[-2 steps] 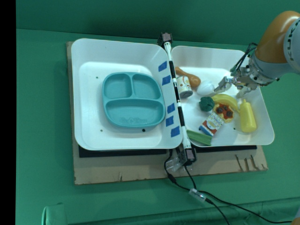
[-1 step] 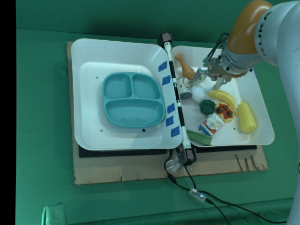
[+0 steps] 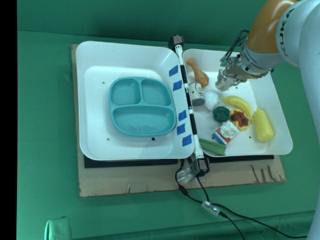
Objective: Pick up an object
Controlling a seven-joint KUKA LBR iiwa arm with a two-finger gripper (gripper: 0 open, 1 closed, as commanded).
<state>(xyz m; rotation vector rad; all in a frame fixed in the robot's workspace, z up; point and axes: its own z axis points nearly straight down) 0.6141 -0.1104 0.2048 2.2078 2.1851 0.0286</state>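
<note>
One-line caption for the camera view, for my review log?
Arm's claw hovers over right bin of toy food, above a white egg; teal plate lies in left bin.

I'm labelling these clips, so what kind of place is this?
Probably a robot lab grasping bench: a green backdrop, two white bins on cardboard, toy food like a banana, and a gripper above them.

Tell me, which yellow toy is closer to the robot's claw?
The banana. It lies just below the gripper, while the yellow bottle sits farther away, near the right bin's edge.
</note>
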